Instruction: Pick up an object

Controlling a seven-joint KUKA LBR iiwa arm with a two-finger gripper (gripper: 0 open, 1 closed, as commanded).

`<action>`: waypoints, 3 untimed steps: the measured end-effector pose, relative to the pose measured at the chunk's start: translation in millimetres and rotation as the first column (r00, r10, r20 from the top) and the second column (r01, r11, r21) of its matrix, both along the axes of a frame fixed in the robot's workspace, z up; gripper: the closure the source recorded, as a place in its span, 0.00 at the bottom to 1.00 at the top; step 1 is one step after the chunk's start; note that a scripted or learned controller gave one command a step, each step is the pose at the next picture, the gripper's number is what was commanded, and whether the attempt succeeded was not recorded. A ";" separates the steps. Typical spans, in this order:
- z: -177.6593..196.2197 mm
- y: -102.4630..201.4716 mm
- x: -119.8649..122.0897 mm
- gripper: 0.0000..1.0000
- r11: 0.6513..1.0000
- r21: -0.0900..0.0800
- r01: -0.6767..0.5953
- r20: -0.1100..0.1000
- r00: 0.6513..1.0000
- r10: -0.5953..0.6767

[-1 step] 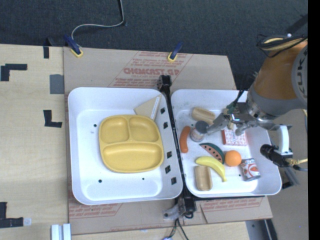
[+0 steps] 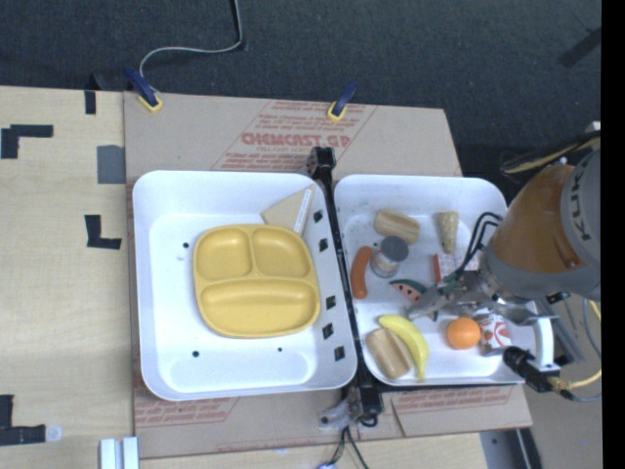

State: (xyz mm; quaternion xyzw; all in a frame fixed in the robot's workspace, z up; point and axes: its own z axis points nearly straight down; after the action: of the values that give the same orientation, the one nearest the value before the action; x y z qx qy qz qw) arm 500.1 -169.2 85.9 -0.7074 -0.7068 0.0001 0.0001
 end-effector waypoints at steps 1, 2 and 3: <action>9.8 -0.8 0.3 1.00 1.000 -0.003 0.001 0.003 1.000 -0.001; 9.7 -0.7 0.2 0.00 1.000 -0.003 0.001 0.003 1.000 -0.001; 0.4 8.7 38.9 0.00 1.000 -0.001 -0.001 0.002 1.000 0.001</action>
State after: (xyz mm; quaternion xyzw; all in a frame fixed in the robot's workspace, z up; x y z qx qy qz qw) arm 539.0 -160.5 86.4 -0.7069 -0.7073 -0.0003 -0.0011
